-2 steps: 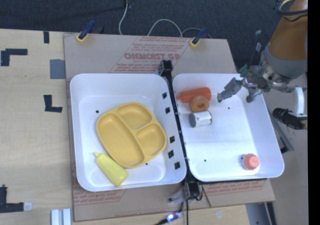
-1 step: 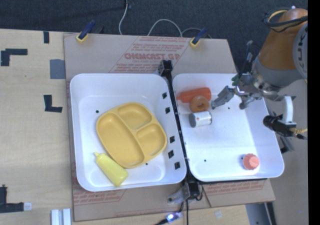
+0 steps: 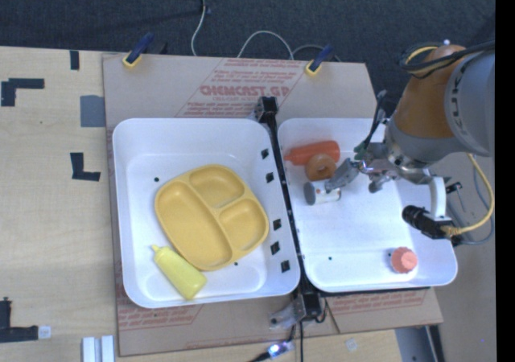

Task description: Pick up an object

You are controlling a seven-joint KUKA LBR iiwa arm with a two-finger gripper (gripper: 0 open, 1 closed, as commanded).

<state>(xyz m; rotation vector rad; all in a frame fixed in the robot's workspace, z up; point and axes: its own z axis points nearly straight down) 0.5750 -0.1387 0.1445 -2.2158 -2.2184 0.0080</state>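
Note:
My gripper (image 3: 359,178) hangs over the right bin (image 3: 362,272), near its upper middle. It is open, with one grey finger (image 3: 341,176) reaching left and the other (image 3: 376,183) to the right, and nothing shows between them. Just left of the left finger lie a brown ring-shaped piece (image 3: 320,166) and an orange carrot (image 3: 314,150). A small white and grey object (image 3: 316,192) sits below them, close to the left fingertip. A small salmon-coloured object (image 3: 402,260) rests near the bin's front right corner.
The left bin (image 3: 133,159) holds a yellow divided plate (image 3: 211,215) and a yellow squeeze bottle (image 3: 179,271) at its front. A black divider (image 3: 278,183) runs between the bins. The arm's black cable fitting (image 3: 425,221) overhangs the right bin's right side.

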